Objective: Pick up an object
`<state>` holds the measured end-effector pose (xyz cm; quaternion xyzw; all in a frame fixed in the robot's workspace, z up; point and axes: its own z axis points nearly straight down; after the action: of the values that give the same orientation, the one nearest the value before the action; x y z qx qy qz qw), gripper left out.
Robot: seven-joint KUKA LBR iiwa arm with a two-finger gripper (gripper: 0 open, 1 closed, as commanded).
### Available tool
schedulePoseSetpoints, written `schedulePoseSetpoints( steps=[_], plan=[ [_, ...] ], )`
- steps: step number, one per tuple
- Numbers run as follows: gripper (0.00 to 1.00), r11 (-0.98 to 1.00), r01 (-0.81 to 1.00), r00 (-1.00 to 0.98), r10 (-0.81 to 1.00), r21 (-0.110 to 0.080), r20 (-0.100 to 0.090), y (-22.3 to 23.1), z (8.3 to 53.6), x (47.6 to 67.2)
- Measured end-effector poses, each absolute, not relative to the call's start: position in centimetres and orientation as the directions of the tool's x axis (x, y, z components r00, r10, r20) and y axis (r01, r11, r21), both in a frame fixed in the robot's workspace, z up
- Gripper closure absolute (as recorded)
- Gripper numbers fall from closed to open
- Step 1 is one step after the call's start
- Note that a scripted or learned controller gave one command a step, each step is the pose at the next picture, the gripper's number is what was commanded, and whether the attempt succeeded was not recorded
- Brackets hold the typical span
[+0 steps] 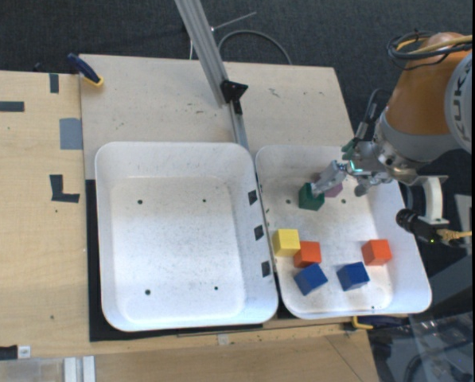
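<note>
My arm: I reach in from the right edge of the frame, orange band at upper right, wrist over the right bin [396,297].
My gripper [329,183]: it sits in the upper middle of the right bin, just above and right of the green object [309,197].
My jaws: I cannot tell how far apart they are; the tips blur together into a greyish-pink patch, and I cannot tell whether anything is held between them.
Green object: upper middle of the right bin, touching or just under my fingertips; which of the two I cannot tell.
Yellow cube [286,241]: lower left part of the right bin, touching one orange cube [307,253].
Blue cubes: one [309,278] just below that orange cube, the other [352,275] beside it to the right.
Second orange cube [376,251]: right side of the bin, apart from the others.
Left bin [114,213]: white, centre of the frame.
</note>
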<state>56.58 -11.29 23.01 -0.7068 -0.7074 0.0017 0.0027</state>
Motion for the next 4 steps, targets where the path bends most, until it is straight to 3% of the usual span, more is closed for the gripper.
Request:
schedulePoseSetpoints(
  steps=[1, 4],
  plan=[
    [0.00, 0.003, 1.000, -0.003, 1.000, -0.002, 0.000, -11.3, 23.3, 56.7],
    [0.00, 0.001, 1.000, -0.001, 1.000, -0.004, -0.001, -11.6, 8.9, 57.0]
  ],
)
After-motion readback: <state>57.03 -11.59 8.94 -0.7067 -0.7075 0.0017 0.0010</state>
